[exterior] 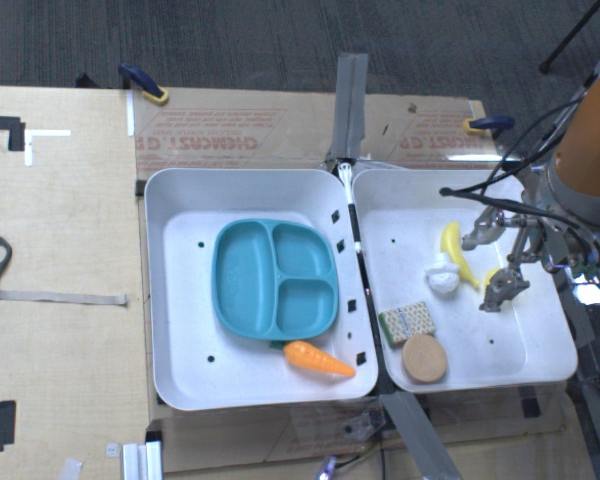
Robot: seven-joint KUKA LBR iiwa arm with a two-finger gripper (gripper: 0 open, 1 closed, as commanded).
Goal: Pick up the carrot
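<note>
The carrot point(319, 360) lies at six o'clock in the left bin point(170, 298), touching the teal plate point(275, 278). The right bin point(540, 363) holds a wooden disc point(425, 358), sponge point(407, 321) and banana point(456, 254). At three o'clock, the gripper point(491, 263) hovers spread, holding nothing.

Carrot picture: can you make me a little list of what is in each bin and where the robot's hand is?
left bin: a blue divided plate and the carrot
carrot spot: by the plate's near edge, close to the bin's front wall
right bin: a banana, a small white thing, a green patterned sponge, a round tan disc
gripper: over the right bin, beside the banana, fingers apart and holding nothing
carrot picked up: not yet
</note>
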